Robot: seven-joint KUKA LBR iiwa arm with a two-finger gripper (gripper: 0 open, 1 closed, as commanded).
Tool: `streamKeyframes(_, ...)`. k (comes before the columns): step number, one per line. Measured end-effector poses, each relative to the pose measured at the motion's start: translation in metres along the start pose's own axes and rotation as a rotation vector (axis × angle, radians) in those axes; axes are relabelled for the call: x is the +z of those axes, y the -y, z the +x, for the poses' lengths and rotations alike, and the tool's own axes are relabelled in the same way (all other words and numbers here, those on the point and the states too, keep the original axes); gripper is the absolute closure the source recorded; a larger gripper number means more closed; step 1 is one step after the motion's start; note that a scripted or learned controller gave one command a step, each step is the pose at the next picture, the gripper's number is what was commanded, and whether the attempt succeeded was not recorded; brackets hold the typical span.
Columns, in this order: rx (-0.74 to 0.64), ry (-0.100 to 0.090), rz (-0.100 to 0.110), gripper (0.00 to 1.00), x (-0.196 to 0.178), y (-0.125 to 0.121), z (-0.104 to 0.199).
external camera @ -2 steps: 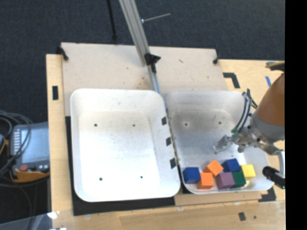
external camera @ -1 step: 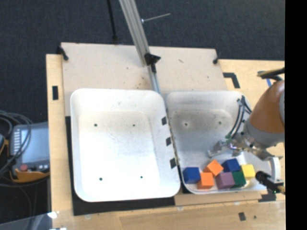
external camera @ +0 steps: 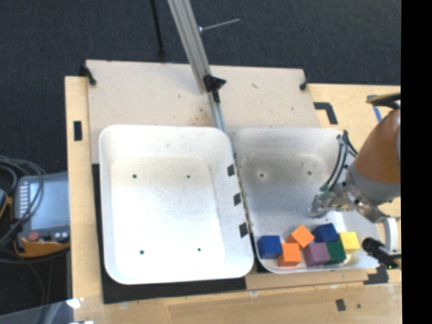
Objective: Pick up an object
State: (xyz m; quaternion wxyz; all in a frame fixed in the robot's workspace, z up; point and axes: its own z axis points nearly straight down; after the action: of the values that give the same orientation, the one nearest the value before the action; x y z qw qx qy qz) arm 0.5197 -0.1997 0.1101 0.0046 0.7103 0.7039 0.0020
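Coloured blocks (external camera: 307, 245) cluster, row running left-right

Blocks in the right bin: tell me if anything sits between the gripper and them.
Nothing visible does. The gripper hangs over bare floor of the right bin, just above the cluster in that bin's near corner. The closest pieces, the orange block and the blue block, lie uncovered on top.

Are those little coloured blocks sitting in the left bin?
No, the coloured blocks are clustered in the near corner of the right bin.
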Motion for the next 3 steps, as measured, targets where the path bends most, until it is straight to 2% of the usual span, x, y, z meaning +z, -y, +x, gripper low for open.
streamKeyframes(1, -0.01, 0.0, 0.001, 1.0, -0.064, 0.001, -0.003)
streamKeyframes(3, -0.014, -0.001, 0.002, 1.0, -0.162, -0.008, 0.001)
